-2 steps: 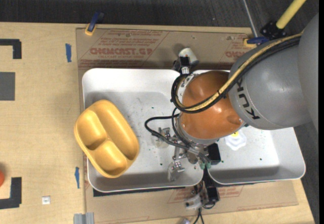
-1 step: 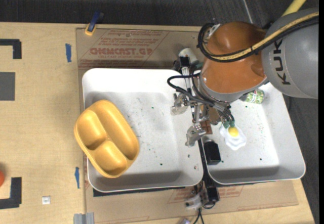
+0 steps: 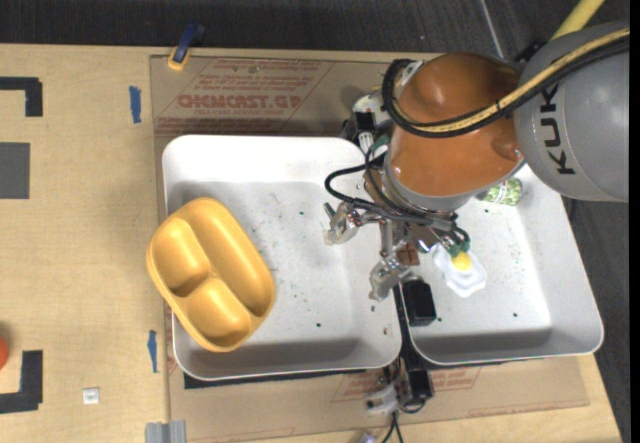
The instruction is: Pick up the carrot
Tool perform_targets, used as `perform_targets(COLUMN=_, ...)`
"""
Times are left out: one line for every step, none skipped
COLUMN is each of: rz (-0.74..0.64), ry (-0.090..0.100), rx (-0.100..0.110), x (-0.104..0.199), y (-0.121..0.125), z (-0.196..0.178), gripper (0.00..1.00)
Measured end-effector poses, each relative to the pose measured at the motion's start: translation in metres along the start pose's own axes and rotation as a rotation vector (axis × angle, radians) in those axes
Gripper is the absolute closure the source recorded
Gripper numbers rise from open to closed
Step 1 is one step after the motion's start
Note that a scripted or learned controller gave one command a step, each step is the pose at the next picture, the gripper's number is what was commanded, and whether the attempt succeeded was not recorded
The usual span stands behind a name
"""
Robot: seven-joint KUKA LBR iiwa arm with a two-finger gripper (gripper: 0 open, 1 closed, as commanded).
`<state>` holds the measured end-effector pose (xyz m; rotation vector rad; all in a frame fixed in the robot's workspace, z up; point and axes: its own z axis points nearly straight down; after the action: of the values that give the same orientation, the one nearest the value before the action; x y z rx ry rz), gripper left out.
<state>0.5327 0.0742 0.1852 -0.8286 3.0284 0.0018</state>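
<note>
Hovering over seam between bins, gripper [image 3: 392,266] showed fingers too cluttered to tell wide or narrow. Yellow dish [image 3: 210,271] sat in left bin [image 3: 300,166].

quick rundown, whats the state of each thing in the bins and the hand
yellow two-part dish: upright, nothing in its hollows, sitting on the left bin's left rim.
left bin: dotted with dark specks.
right bin: holds a green item and a small clear item.
green item: partly hidden under the arm.
clear item: lying beside the hand.
hand: low over the seam between the bins, grip state unclear.
</note>
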Motion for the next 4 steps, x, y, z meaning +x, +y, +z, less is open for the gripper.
perform_targets(rz=-0.177, ry=0.001, rx=-0.001, x=0.001, y=0.071, z=0.048, gripper=0.00)
perform_targets(rz=-0.366, ry=-0.004, rx=0.001, x=-0.033, y=0.035, z=0.051, gripper=0.00)
perform_targets(rz=-0.207, ry=0.000, rx=-0.001, x=-0.022, y=0.100, z=0.073, gripper=0.00)
perform_targets(rz=-0.354, ry=-0.005, rx=0.008, x=-0.036, y=0.139, z=0.096, gripper=0.00)
